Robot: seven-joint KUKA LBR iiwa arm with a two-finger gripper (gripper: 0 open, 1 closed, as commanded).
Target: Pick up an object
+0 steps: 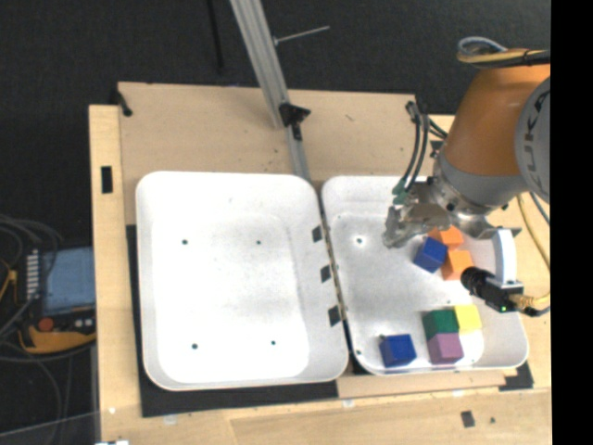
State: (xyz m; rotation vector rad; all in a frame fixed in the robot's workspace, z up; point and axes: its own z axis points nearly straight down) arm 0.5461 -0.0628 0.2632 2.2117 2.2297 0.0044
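White shallow plastic bin on the right [366, 276], one of two side by side on the pale wooden table [232, 100]: holds all the loose pieces.

Tool [400, 230]: metal two-finger unit under the grey arm with orange band [496, 109], low over the upper part of the right bin. Whether its fingers are spread or pressed together cannot be told; nothing is seen between them.

Nearest candidate: small blue cube [430, 255], just beside the tool on its right, touching or almost touching an orange block [456, 263]; a second orange piece [451, 236] lies just above.

Other stock, along the bin's near edge: blue cube [397, 349], standing alone; green cube [441, 323], yellow cube [468, 317] and purple cube [446, 347], packed together.

Progress, as judged: nothing lifted; the grasp and the lift both remain.

Obstacles: the orange pieces crowd the small blue cube; the arm's body overhangs that cluster.

Surroundings: white shallow plastic bin on the left [157, 248]; slanted metal rail [264, 54]; black clips [326, 273] between the bins.
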